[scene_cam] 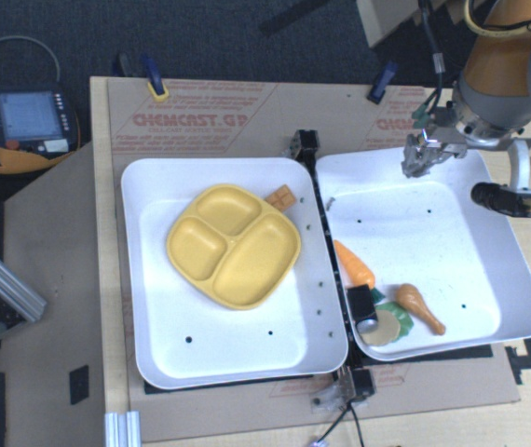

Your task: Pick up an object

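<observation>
From my remote seat I look down on two shallow white bins set side by side on a bench. The left bin (154,343) holds a yellow divided plate (234,245) with three compartments, and a small brown block (281,196) touches the plate's far edge. The right bin (489,250) has its objects bunched in the near corner by the divider: an orange toy carrot (353,263), a small black block (360,302) just below it, a pale green round piece (388,327), and a tan toy drumstick (420,306) lying at a slant beside them. The arm's gripper (422,159) hangs over the far rim of the right bin, well apart from that cluster, with nothing between its fingers (413,164) — they look close together, though I can't judge the gap finely from here. I judge the carrot the best target: probably light, stiff plastic, a little slick and tapered, so I'd close across its thick middle, not the tip. The drumstick lies freer — its narrow shaft would also suit.
</observation>
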Robot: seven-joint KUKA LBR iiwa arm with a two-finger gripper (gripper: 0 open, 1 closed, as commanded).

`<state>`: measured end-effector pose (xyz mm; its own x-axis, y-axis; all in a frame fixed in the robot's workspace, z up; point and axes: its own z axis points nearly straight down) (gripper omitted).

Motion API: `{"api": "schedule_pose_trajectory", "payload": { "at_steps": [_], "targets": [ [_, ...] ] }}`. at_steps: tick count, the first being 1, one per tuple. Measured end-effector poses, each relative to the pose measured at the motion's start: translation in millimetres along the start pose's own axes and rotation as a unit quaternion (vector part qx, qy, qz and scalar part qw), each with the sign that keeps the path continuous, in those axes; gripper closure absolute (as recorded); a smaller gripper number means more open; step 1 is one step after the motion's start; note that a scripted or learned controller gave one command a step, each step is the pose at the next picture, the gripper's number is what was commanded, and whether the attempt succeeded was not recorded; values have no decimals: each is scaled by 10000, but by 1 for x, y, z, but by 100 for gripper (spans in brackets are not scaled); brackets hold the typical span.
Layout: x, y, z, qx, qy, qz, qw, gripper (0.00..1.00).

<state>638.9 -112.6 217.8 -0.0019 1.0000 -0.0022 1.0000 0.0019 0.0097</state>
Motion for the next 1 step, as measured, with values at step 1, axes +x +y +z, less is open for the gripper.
{"api": "schedule_pose_trajectory", "payload": {
  "at_steps": [1],
  "targets": [
    [4,-7,-54,6,0,3,10000,100]
  ]
}}
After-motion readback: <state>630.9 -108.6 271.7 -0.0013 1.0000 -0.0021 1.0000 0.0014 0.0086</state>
